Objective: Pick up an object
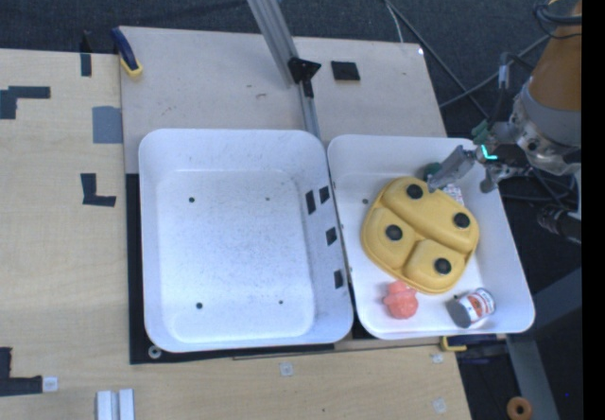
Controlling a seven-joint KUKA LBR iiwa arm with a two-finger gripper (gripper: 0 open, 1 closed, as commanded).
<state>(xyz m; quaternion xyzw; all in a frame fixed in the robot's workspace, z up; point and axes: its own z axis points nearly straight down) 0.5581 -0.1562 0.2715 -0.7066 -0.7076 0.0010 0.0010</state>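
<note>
Overhead, slanted view of the bench with two shallow white bins side by side. The left bin (pixel 232 238), at centre frame, shows a speckled floor. The right bin (pixel 501 248) holds three items: a large yellow moulded object (pixel 421 234) with several dark round spots on its raised lobes, lying across the middle of the bin; a small pink object (pixel 401 300) just below it, near the bin's lower edge; and a small grey, red and white can-like object (pixel 471 306) lying on its side in the lower right corner, a little apart from the pink one.

The arm (pixel 553 96) enters from the right of the frame, its orange band visible at the upper right. The gripper (pixel 452 167) sits at the upper right part of the right bin, directly at the upper edge of the yellow object. One grey finger (pixel 446 172) slants down toward that edge and appears to reach it. How far the gripper is open cannot be told at this resolution, and nothing is seen held between its fingers.
</note>
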